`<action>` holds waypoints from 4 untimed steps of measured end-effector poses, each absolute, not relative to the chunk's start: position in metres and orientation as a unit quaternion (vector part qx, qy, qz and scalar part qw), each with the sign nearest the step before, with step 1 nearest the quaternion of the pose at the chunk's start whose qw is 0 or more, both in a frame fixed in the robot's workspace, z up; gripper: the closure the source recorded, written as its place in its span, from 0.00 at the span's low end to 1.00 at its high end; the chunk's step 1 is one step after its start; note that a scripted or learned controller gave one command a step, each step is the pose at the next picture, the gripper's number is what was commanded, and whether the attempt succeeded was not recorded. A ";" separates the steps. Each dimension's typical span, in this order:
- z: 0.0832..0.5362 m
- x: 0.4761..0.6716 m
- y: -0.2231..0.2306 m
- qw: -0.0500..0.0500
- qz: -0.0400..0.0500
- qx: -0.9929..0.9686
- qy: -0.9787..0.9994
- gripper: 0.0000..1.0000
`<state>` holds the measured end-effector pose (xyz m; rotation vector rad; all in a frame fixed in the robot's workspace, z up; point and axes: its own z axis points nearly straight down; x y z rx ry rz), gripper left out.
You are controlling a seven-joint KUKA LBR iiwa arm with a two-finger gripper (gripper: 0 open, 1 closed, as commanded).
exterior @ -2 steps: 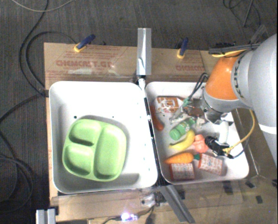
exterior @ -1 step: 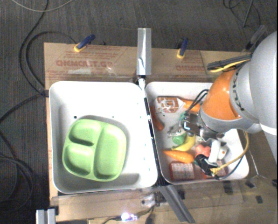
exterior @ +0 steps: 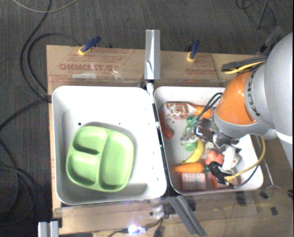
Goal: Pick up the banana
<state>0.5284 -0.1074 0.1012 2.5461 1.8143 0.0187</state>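
Overhead view of the bench. Two shallow white bins sit side by side on a brown cardboard sheet (exterior: 112,65). The left bin (exterior: 63,102) holds a green divided plate (exterior: 101,157), which lies toward its lower left and leaves a wide strip of bare floor along the top and right walls. The right bin (exterior: 258,181) is crowded; free floor shows mainly along its top edge and in its lower right corner.

The banana (exterior: 196,152) lies near the middle of the right bin, curving from upper right to lower left, just above an orange carrot (exterior: 188,168). A reddish packet (exterior: 193,181) rests below the carrot against the bottom wall, and a brown printed packet (exterior: 177,111) lies near the top left corner. A small red and white object (exterior: 215,156) sits just right of the banana.

The arm enters from the right, its orange band (exterior: 236,105) over the bin's upper right part. The gripper (exterior: 202,131) hangs just above the banana's upper end; whether its fingers are spread or closed cannot be told, as cables and wrist hardware hide them.

Faded red lettering on the cardboard is not readable with confidence. Two blue and yellow clamps (exterior: 89,45) pin its top edge.
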 end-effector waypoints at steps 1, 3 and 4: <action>0.183 0.570 -0.048 0.000 -0.002 0.837 0.548 1.00; 0.182 0.589 -0.023 0.001 -0.004 0.910 0.415 1.00; 0.182 0.543 -0.013 0.000 -0.004 0.944 0.330 1.00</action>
